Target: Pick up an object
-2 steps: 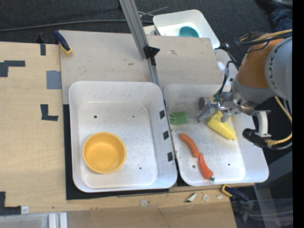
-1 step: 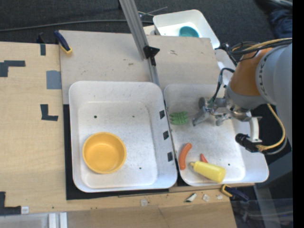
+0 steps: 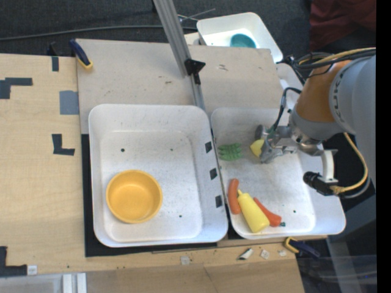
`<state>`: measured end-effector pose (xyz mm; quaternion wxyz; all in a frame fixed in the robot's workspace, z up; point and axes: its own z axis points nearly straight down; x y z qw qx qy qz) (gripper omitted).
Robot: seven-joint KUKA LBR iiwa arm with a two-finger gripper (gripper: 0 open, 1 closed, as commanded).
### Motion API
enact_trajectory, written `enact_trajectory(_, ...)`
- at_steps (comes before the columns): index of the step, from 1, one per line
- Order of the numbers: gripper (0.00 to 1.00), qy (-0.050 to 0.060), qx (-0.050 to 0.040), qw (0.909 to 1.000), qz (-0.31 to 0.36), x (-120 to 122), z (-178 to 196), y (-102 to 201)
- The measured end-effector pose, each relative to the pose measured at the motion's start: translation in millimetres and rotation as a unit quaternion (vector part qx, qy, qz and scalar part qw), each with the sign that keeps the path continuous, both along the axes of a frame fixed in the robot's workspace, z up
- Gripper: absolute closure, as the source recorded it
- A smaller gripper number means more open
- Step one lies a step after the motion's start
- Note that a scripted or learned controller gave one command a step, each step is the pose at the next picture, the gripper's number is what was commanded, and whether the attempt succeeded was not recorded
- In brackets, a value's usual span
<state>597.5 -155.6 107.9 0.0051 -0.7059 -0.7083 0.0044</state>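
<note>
My gripper [image 3: 264, 144] hangs low over the back of the right bin [image 3: 305, 221], reaching in from the right. A small yellow object [image 3: 256, 146] sits right at its fingertips, partly hidden by them. Just left of it lies a green leafy toy [image 3: 230, 152]. Near the bin's front lie a yellow bottle [image 3: 252, 212], an orange carrot [image 3: 233, 196] to its left and another orange carrot [image 3: 267, 212] to its right. A yellow bowl [image 3: 134, 195] rests at the front left of the left bin [image 3: 98, 127].
A metal pole [image 3: 177, 35] slants up behind the bins. A small white tray holding a teal item [image 3: 243, 41] stands at the back. Cables [image 3: 342, 185] hang off the wrist by the right bin's right rim.
</note>
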Motion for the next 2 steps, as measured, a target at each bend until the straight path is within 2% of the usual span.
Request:
enact_trajectory(1,1.0,-0.007,-0.0007,1.0,-0.001,-4.5,60.4,-2.1)
enact_trajectory(2,1.0,-0.007,-0.0009,1.0,-0.001,-9.9,106.1,-6.0)
